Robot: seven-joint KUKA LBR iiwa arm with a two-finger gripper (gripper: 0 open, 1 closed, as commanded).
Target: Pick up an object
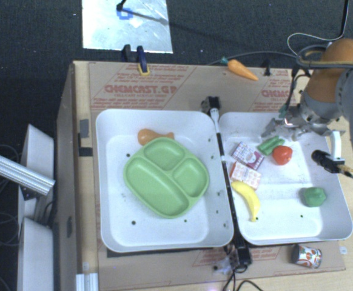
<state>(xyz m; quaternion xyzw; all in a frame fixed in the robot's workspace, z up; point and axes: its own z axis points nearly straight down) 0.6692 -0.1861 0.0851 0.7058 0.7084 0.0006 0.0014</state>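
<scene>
My gripper (284, 124) hangs over the far part of the right bin (285, 226), just above a green pepper-like piece (269, 144) and a red tomato (282, 155). I see nothing held in it. Left of these lie two pink-and-white packets (248, 154) (245, 174). A yellow banana (249, 200) lies nearer the front, and a round green object (313, 196) sits at the bin's right side.
The left bin (119, 223) holds a green divided plate (166, 176) with an orange object (154, 136) behind it. A carrot (243, 70) lies on the cardboard beyond the bins. A small can (307, 256) sits off the right bin's front corner.
</scene>
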